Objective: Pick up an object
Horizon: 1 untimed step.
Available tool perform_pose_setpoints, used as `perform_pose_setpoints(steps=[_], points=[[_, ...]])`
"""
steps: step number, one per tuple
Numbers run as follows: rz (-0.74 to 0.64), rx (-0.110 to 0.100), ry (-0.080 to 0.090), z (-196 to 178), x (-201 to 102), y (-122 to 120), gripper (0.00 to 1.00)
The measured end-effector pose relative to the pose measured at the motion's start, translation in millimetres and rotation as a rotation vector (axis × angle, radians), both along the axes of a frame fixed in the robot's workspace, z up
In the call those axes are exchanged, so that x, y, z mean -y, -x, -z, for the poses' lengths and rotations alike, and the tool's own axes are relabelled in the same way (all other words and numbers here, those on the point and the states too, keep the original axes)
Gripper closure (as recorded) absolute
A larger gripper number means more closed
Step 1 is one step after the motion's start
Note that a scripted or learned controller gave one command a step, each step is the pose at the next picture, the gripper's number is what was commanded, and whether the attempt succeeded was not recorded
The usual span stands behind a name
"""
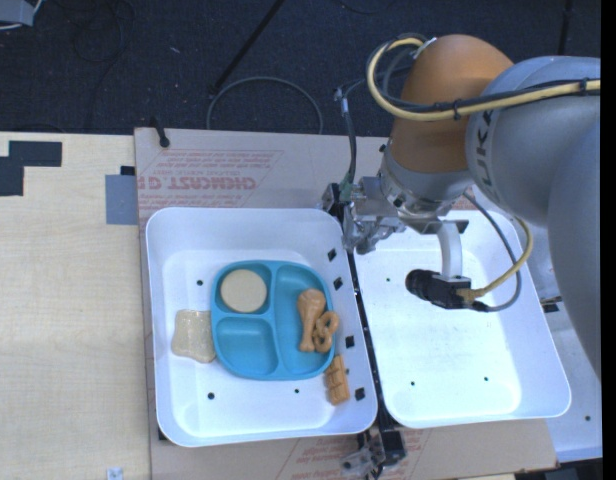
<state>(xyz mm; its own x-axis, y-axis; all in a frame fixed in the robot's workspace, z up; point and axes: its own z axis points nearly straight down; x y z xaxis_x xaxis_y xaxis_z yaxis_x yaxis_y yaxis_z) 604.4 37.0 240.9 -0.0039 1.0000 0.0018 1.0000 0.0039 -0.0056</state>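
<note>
right now i see my tool (368, 230) above the divider right of the blue tray (250, 353), grip state i cannot tell, pretzel (316, 320) inside the tray

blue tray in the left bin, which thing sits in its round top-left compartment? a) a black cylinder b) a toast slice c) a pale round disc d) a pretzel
c: the pale round disc lies in that compartment of the blue tray; the pretzel is in the right one.
</note>
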Motion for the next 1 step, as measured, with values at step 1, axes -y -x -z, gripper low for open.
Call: perform_pose_setpoints(steps=[1], points=[[-0.001, 0.000, 0.000, 5.9, -61.8, 6.2, 1.00]])
